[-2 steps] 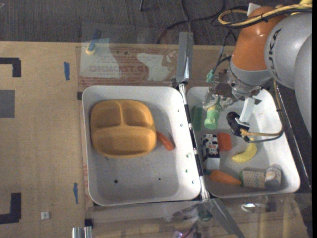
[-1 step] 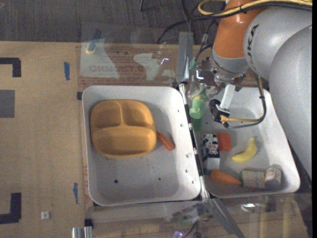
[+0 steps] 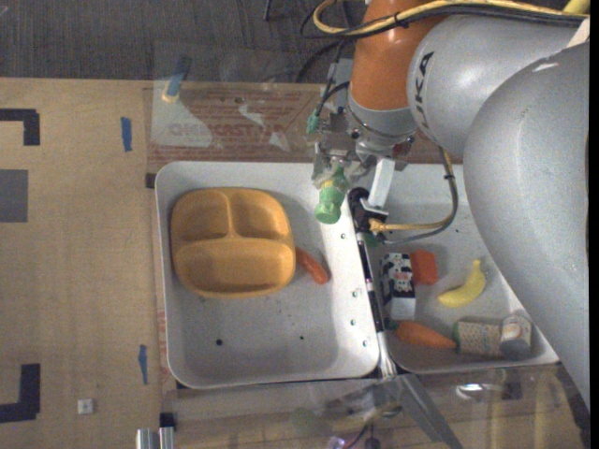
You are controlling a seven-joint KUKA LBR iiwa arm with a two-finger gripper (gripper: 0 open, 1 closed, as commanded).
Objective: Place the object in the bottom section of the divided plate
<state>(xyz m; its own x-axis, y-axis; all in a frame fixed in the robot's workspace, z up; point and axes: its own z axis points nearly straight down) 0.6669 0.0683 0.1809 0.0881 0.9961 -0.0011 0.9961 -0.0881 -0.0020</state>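
Hovering at the left bin's point(image 3: 178, 344) upper right rim, the pincer point(image 3: 329, 183) is pinching a small green object point(image 3: 328, 204), which hangs just below its fingers. Down and left of it sits the yellow divided plate point(image 3: 232, 241), with an orange carrot piece point(image 3: 314, 267) touching the plate's right edge.

Your grey KUKA arm point(image 3: 505, 110) reaches in from the right, its orange band point(image 3: 391, 50) sitting just above the wrist. The two-finger hand point(image 3: 329, 190) points down from that wrist, over the rim where the two white bins meet, with a small green object pinched between its fingers.
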